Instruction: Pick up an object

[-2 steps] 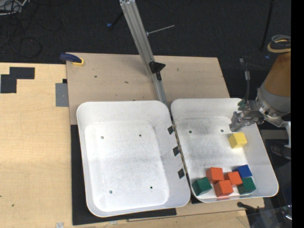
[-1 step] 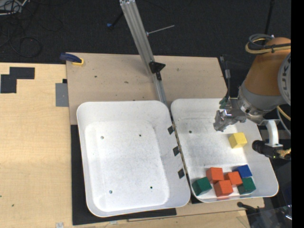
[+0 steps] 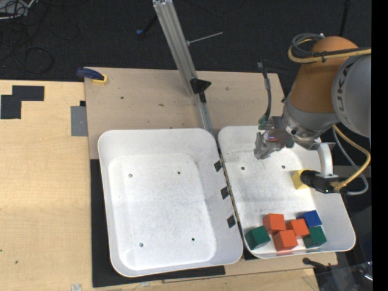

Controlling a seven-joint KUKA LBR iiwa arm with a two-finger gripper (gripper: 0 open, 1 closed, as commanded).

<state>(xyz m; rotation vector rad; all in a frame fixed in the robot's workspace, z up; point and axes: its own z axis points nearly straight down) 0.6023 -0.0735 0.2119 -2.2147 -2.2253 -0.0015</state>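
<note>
Poised over the upper part of the right-hand shallow white bin point(image 3: 242, 139), the grey two-finger pincer point(image 3: 265, 148), hanging from the grey arm with the orange band point(image 3: 318, 83). Nothing seen between its tips; whether spread or pressed together, impossible to tell at this angle.

Nearest candidate: a small yellow block point(image 3: 298, 180), down and to the right of the pincer, close by yet apart, partly tucked behind a black fitting point(image 3: 315, 180) on the arm's cabling. Too little showing to read a long axis.

Farther down, at the bin's lower right corner, well apart from the pincer: a tight cluster of small cubes, three orange cubes point(image 3: 285, 229), two green cubes point(image 3: 257, 237) and a blue cube point(image 3: 311, 217), touching or nearly so. Probably awkward to grip singly, packed like that.

Likely call: a short shift down-right for the yellow block, or a longer reach toward the cluster.
</note>
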